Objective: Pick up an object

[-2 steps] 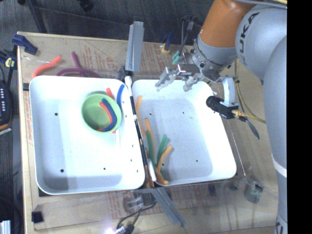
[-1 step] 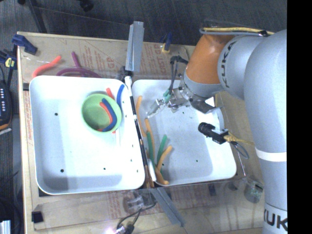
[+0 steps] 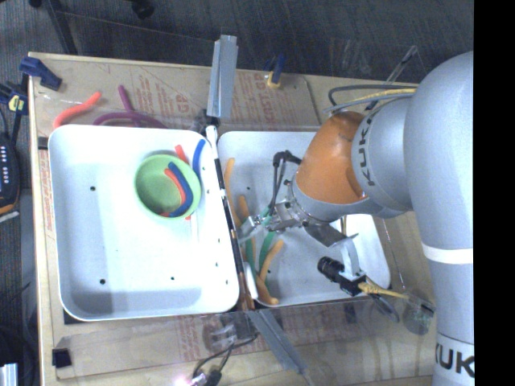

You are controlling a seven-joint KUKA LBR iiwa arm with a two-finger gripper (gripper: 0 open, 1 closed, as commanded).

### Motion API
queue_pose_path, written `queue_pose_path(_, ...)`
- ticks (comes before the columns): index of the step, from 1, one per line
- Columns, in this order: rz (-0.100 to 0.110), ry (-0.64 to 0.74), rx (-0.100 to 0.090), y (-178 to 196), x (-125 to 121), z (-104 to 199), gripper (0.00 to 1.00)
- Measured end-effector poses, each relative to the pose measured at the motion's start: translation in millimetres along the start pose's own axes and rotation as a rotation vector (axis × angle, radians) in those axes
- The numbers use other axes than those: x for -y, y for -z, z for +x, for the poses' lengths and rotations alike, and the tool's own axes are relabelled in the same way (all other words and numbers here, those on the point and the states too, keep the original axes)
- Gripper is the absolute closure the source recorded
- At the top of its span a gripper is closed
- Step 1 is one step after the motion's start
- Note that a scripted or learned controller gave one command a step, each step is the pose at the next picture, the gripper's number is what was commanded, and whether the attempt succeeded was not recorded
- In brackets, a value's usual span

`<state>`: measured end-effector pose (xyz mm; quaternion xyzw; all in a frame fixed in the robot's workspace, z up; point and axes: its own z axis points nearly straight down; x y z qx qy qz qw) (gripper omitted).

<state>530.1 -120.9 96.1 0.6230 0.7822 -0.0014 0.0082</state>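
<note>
Currently:
Progress: the pick looks unfinished; nothing is seen lifted, so the grasp and the raise are left.
Tool (image 3: 269,219): low in the right bin (image 3: 306,147), among the orange sticks (image 3: 272,257) and green sticks (image 3: 249,248) by its left wall; whether it is clenched or released I cannot tell.
Other candidates: a green bowl (image 3: 157,185) with red and blue curved strips lies in the left bin (image 3: 121,280).
Writing: "KUKA" reads on the arm (image 3: 434,159); faint red print on the bench (image 3: 145,87) is unreadable.
</note>
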Motion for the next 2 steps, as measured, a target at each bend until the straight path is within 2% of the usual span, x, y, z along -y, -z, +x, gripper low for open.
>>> queue_pose_path(1, -0.004, 0.006, 0.001, 10.9, -2.1, -0.1, 1.00)
queue_pose_path(2, 0.012, -0.105, -0.013, 95.6, -59.1, 24.7, 1.00)
